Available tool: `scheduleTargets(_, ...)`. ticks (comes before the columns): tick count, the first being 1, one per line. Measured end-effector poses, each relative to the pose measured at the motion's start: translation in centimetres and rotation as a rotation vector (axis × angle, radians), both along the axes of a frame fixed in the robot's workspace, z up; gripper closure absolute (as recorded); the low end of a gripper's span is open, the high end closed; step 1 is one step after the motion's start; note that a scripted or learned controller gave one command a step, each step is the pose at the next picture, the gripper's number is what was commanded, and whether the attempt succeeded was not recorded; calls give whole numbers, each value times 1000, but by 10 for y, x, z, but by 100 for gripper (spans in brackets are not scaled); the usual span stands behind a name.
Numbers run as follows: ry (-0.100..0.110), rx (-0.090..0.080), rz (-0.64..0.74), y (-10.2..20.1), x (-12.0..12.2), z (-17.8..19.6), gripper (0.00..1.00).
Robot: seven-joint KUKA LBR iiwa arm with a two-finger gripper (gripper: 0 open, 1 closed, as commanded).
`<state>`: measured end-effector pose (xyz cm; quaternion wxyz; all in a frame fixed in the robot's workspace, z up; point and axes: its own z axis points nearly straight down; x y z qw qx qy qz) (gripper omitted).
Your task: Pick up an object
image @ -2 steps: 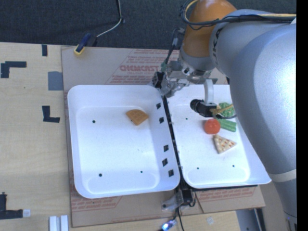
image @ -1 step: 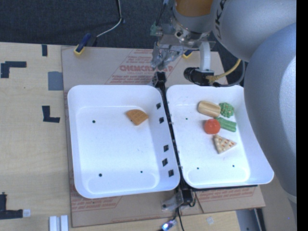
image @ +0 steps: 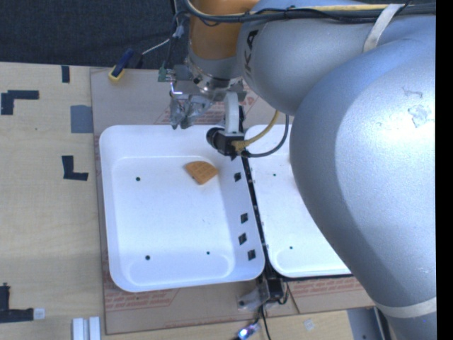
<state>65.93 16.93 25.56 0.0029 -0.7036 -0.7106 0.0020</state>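
The grey arm (image: pixel 354 119) fills the space to the right of the left bin (image: pixel 120 190) and reaches over that bin's far rim, where we see the gripper (image: pixel 182 115) hanging above the edge with nothing in it; we cannot tell how its fingers stand. A small tan wedge-shaped object (image: pixel 202 172) lies in the left bin's far right part. We judge the approach is in hand; next, we must come nearer and descend onto the wedge.
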Motion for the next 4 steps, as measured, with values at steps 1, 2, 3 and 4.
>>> scheduleTargets(1,-4,-3,-6,-6,2,14,100)
scheduleTargets(2,-3,-5,-4,-5,2,23,100)
scheduleTargets(3,-2,-7,-2,-5,1,33,100)
scheduleTargets(4,-10,-2,-10,-31,10,70,100)
